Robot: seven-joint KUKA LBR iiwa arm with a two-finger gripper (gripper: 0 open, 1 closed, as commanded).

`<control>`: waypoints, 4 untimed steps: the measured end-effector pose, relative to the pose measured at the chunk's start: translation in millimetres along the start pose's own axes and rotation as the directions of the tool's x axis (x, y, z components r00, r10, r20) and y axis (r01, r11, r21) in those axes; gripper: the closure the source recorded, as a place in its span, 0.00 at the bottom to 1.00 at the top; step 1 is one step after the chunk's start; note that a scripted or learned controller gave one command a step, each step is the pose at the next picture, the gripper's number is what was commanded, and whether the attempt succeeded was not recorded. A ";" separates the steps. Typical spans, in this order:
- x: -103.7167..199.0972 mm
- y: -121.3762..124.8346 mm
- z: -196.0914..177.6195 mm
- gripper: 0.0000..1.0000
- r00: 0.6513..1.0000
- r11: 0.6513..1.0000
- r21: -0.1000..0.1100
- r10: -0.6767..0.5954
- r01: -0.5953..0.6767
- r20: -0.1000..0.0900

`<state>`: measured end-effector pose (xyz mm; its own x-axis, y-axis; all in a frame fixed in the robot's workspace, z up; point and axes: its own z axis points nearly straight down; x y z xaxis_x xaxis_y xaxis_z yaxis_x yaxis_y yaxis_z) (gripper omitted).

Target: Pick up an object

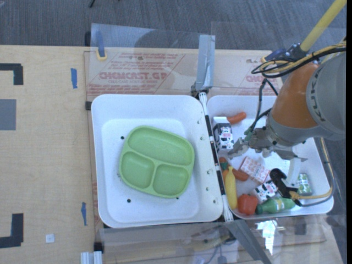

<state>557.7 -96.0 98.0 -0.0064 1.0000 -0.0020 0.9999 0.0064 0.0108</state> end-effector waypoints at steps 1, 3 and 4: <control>-9.6 2.9 12.1 0.00 1.000 1.000 0.008 0.025 -0.025 -0.003; -17.1 109.4 2.2 1.00 0.998 0.998 0.009 0.066 -0.066 0.001; -16.8 109.3 2.5 0.00 0.998 0.998 0.009 0.066 -0.066 0.001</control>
<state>667.1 -112.2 96.7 0.0598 0.9982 -0.0020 0.9982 -0.0598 0.0016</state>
